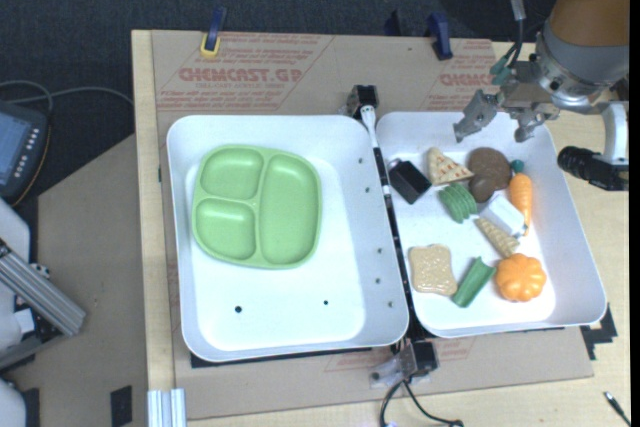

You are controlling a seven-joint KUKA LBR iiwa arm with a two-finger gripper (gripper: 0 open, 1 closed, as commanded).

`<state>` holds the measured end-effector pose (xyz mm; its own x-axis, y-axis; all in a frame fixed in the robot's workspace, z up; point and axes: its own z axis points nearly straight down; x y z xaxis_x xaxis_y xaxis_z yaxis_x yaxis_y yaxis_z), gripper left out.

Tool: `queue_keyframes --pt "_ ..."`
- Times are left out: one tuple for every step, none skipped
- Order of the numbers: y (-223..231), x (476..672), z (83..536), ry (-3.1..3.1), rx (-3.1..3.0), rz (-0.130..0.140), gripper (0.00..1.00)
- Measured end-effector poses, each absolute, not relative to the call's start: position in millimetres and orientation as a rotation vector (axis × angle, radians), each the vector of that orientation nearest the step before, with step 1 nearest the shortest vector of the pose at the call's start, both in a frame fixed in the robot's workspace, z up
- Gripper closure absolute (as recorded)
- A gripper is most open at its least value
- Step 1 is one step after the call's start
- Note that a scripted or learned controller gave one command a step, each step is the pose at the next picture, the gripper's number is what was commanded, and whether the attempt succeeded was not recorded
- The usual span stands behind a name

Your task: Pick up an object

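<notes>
Two white bins sit on your bench; the right bin [570, 245] holds toy food. Your gripper [505, 123] hovers at its far edge, fingers spread and empty. The brown toy [489, 169] nearest it looks light, stiff and smooth, so pinch across its middle.

Arm reaches in from the right; gripper [498, 120] hangs low, fingers seemingly spread apart
</notes>
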<state>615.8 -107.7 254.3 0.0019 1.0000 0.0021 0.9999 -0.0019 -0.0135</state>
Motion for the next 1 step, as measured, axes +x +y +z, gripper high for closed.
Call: queue_keyframes --pt "-107.5 618.0 261.3 -2.221 -2.22 0.0 0.0"
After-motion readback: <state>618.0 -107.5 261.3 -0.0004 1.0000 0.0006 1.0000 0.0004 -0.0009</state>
